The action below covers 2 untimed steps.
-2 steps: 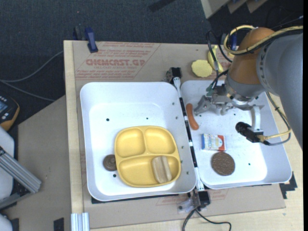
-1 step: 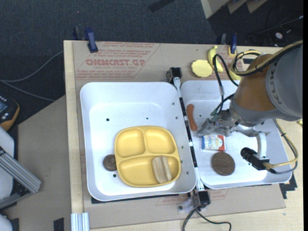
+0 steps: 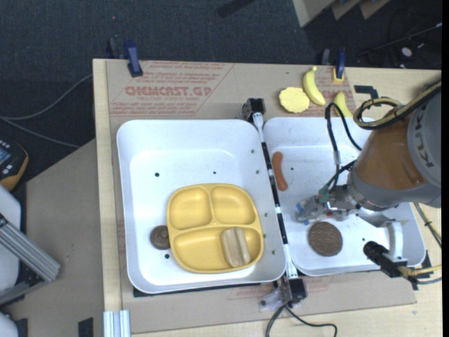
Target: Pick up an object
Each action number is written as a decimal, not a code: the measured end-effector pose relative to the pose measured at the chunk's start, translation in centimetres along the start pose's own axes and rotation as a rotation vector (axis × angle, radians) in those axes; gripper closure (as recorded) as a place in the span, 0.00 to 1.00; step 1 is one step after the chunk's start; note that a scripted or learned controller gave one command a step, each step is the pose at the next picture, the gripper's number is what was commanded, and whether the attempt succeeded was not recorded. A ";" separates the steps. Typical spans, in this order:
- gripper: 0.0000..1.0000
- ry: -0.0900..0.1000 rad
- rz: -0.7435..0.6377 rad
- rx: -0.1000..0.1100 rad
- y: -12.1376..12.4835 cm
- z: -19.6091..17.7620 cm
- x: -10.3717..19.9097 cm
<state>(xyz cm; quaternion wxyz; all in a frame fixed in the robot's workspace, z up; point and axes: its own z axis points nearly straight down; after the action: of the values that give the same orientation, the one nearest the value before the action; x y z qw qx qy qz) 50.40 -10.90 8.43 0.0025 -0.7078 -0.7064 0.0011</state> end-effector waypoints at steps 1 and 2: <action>0.00 0.000 0.000 -0.001 -2.7 0.0 -1.0; 0.00 -0.004 -0.004 -0.010 3.9 0.0 0.5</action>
<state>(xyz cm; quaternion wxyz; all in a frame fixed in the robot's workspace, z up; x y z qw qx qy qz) 54.26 -10.39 8.45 -0.0021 -0.7064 -0.7079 -0.0010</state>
